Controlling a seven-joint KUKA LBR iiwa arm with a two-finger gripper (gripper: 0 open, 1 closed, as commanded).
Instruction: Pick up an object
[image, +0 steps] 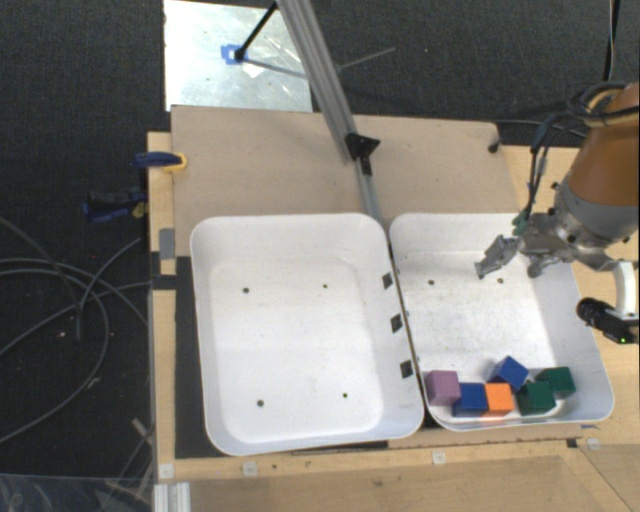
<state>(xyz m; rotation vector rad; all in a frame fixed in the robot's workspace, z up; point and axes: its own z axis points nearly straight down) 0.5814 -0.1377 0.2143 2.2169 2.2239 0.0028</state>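
Camera view: open, empty hand (512, 257) above right bin (450, 300); blocks (497, 390) clustered crosswise along near wall.

Dark carpet floor (70, 90) surrounded tan worktop (260, 165). Loose black cables (60, 300) lay at left. Blue clamps (125, 205) gripped worktop's left edge. Pale bright panel (225, 60) sat beyond. Slanted grey pole (325, 80) crossed it.
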